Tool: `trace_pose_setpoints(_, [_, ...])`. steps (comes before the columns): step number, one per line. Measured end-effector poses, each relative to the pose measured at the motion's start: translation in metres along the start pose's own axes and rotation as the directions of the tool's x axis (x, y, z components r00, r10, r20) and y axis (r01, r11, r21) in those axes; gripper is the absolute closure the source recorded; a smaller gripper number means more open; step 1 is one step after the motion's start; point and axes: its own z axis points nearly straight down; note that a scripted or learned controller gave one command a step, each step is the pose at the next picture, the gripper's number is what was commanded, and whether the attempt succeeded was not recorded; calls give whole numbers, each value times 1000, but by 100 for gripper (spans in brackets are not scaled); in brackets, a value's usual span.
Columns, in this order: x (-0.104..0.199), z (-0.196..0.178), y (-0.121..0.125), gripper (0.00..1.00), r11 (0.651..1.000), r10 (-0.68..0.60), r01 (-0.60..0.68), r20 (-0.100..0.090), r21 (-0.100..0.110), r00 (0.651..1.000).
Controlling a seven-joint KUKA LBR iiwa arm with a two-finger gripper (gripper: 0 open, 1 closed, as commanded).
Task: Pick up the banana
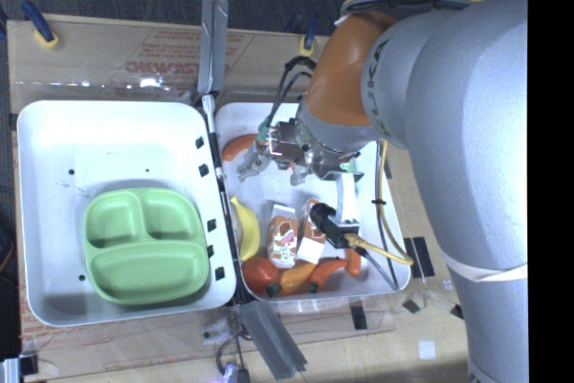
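The grey arm point(448, 103) takes up most of the right side of the frame, its orange band bent down over the right-hand bin point(269, 193) because that is where all the loose items lie. The left-hand bin point(54, 117) fills the left half of the frame and bears a green divided plate point(143, 245) in its lower part, well away from the work. The gripper point(273, 159) hangs over the upper middle of the right-hand bin, and from where I stand the wrist and its fittings crowd it so much that I cannot tell whether it is apart or together; I see nothing held in it. The banana point(247, 230) lies below and left of it, curved along the bin's left wall, just beside the divider between the two bins. That spot, I would judge, makes for an awkward grasp, since the wall leaves little room on one side. A small printed carton point(283, 239) sits just right of the banana, a red tomato point(258, 274) lies near its lower end, and an orange carrot-like piece point(300, 276) rests beside the tomato. A reddish oblong item point(236, 146) lies near the bin's upper left corner, just left of the gripper.
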Motion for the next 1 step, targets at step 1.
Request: trace_pose_setpoints(1, [60, 0, -50, 0, 998, -61, 61, 1, 2, 998])
